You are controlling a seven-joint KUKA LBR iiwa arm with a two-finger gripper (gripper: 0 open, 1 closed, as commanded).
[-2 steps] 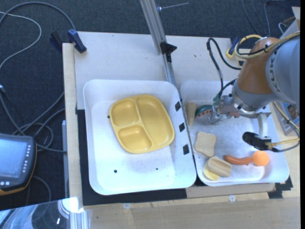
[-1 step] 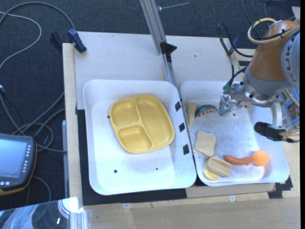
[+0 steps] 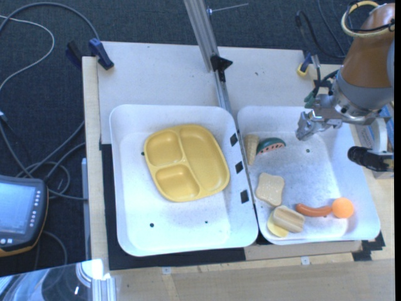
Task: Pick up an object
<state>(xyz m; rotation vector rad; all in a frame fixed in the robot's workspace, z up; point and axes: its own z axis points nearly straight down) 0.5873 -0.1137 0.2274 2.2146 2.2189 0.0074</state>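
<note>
The right white bin (image 3: 308, 175) holds several toy foods. A watermelon slice (image 3: 271, 146) lies near its upper left, beside a pale wedge (image 3: 251, 148) against the divider. A bread slice (image 3: 270, 189) sits lower, with a bun sandwich (image 3: 286, 220) at the front. An orange carrot-like piece (image 3: 326, 209) with a round orange end lies at the front right. My gripper (image 3: 305, 129) hangs over the bin's back part, right of the watermelon slice and apart from it. Nothing shows in its grasp.
The left white bin (image 3: 128, 174) carries a yellow divided plate (image 3: 185, 162). A metal pole (image 3: 202, 17) slants down to the divider between the bins. Blue clamps (image 3: 100, 52) sit at the bench's back corners, and cables lie on the floor to the left.
</note>
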